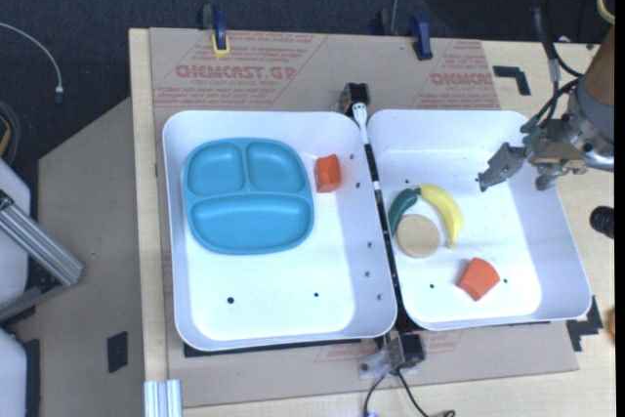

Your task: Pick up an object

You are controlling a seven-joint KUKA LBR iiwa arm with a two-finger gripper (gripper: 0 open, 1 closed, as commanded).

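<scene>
The right bin (557, 239) holds a yellow banana (444, 211), a green curved piece (401, 206), a tan round disc (419, 235) and an orange-red block (479, 277). The first three lie bunched together near the bin's left wall. My gripper (515, 179) hangs over the upper right part of this bin, to the right of the banana and apart from it. It is open with nothing between its fingers. The orange-red block lies below the gripper, near the bin's front.
The left bin (273, 308) holds a blue divided plate (250, 194) and a small orange block (328, 173) beside it. A black clamp (355, 99) sits between the bins at the back. Bare white floor spreads across the right bin's upper middle and right side.
</scene>
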